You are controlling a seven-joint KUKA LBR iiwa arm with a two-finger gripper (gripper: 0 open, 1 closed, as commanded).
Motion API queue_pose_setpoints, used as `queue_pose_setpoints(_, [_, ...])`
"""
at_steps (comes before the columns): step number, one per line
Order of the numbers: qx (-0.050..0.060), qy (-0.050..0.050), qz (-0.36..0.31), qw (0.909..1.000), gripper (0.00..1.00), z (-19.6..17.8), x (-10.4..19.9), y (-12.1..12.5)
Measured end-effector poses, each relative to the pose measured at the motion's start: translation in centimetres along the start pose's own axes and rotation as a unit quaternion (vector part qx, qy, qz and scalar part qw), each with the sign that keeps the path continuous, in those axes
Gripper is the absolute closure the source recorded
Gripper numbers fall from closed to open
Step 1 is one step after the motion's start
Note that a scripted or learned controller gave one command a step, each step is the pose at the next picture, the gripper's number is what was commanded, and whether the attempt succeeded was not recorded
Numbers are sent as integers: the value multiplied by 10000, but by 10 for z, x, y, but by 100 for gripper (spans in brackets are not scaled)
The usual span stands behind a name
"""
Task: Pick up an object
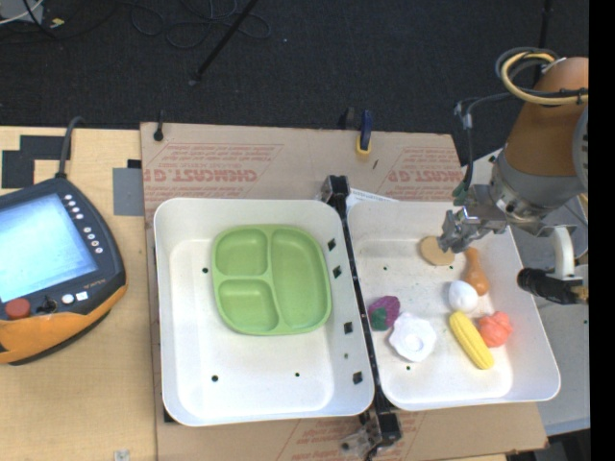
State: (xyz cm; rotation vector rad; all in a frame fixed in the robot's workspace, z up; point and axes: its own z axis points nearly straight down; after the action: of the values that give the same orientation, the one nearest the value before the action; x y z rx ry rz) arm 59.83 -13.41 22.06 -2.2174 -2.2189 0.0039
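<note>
Tan cookie (437, 252) at right bin's (538, 377) far edge, apart from other toy food, thus easiest target; gripper (457, 233) poised just above, jaw state impossible to tell.

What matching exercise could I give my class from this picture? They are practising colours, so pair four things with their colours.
Things:
1. divided plate
2. corn cob
3. grapes
4. egg

Colours:
A. white
B. purple
C. green
D. yellow

Pairs: 1-C, 2-D, 3-B, 4-A
</note>
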Motion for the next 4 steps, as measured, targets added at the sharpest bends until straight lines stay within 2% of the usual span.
queue_pose_setpoints(1, [5, 1, -1, 10000, 100, 6, 38, -31])
queue_pose_setpoints(2, [8, 4, -8, 10000, 100, 6, 89, -58])
queue_pose_setpoints(3, [-18, -4, -2, 10000, 100, -17, 99, -63])
queue_pose_setpoints(4, [-3, -4, -1, 10000, 100, -14, 96, -67])
